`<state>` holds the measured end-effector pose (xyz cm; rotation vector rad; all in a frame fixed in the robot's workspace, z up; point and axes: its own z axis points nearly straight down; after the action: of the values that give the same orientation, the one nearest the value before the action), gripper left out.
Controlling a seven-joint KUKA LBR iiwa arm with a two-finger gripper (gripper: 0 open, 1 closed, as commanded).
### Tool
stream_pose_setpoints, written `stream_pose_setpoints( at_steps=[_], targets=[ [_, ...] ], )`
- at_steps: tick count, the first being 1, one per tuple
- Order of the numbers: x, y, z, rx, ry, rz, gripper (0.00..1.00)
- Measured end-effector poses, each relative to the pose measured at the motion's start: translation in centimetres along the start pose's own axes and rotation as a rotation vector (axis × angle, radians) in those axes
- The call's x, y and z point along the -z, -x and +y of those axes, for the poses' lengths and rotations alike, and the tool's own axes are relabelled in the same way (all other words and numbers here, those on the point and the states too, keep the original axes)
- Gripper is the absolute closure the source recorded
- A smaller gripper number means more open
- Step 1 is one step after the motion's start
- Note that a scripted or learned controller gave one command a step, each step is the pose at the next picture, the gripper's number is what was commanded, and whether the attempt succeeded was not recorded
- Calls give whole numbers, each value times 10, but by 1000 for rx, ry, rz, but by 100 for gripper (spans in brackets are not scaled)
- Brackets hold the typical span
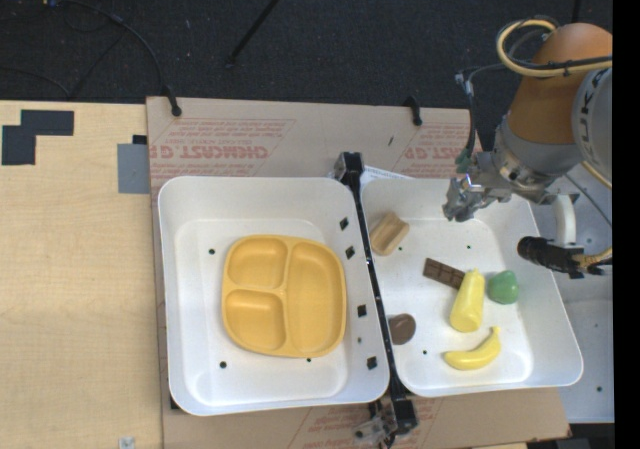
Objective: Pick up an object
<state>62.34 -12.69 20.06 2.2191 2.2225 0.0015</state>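
Hovers at the right bin's (560, 357) upper rim, end effector (463, 199) blurred, finger state impossible to tell, above tan block (388, 233), chocolate bar (443, 273), yellow bottle (467, 302), green piece (503, 286), banana (473, 352), brown disc (401, 328).

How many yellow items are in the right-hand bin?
2: a yellow bottle-shaped item standing near the bin's middle beside a green piece, and a banana lying just below it toward the front edge.

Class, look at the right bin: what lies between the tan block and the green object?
In the camera view, a dark brown bar lies between the tan block and the green object, with the yellow bottle's top beside it.
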Motion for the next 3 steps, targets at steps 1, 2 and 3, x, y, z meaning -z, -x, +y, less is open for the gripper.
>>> stream_pose_setpoints(
  at_steps=[1,2,3],
  targets=[
    [7,0,0,0,-3,0,100],
    [18,-56,-2,2,-5,2,100],
    [9,-109,-1,3,-6,2,100]
  ],
)
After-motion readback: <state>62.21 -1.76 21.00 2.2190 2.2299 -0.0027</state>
